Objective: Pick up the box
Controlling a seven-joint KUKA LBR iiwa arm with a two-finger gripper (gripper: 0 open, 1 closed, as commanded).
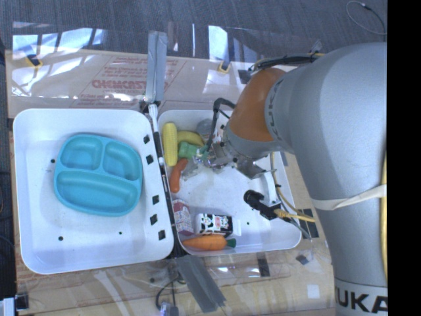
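A blue tray (pixel 99 175) lies in the left bin (pixel 33 242) while the box (pixel 215 224) sits ungrasped at the right bin's (pixel 283 239) near edge, by a carrot (pixel 205 243), the end effector (pixel 214 155) low over the far-end toys, grip unreadable.

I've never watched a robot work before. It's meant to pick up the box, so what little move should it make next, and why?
Probably shift the gripper toward the near edge of the right bin. It sits at the bin's far end, over the corn and green item, while the box, with a cow printed on it, lies apart from it beside the carrot.
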